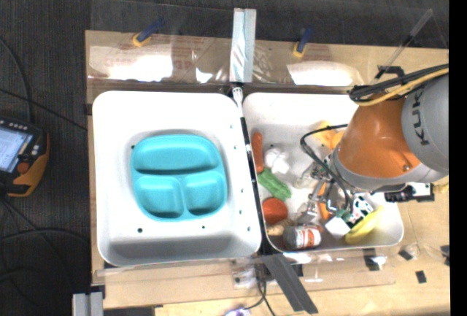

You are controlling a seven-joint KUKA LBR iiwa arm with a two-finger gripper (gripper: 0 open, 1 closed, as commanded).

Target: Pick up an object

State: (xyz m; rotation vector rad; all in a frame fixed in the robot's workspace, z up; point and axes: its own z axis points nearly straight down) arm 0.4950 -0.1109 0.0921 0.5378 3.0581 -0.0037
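Camera view from above: the counter (pixel 117 59) carries two white bins side by side. The left bin (pixel 109 234) holds a teal tray (pixel 177 174) with three compartments. The arm (pixel 379 143), grey with an orange band, reaches in from the right over the right bin (pixel 292 106), its gripper (pixel 327 199) low among the clutter near the bin's near right corner; whether anything sits in its grasp cannot be told. Beside the gripper on the right lies a yellow piece (pixel 363 228) with a small white block (pixel 336 225) touching it. Along the bin's left side lie an orange stick (pixel 257 149), a white bottle (pixel 276 160), a green piece (pixel 273 182) and a red ball (pixel 274 210). A small jar (pixel 302 237) lies on its side at the near wall. A handheld pendant (pixel 18 154) rests on the floor at far left.
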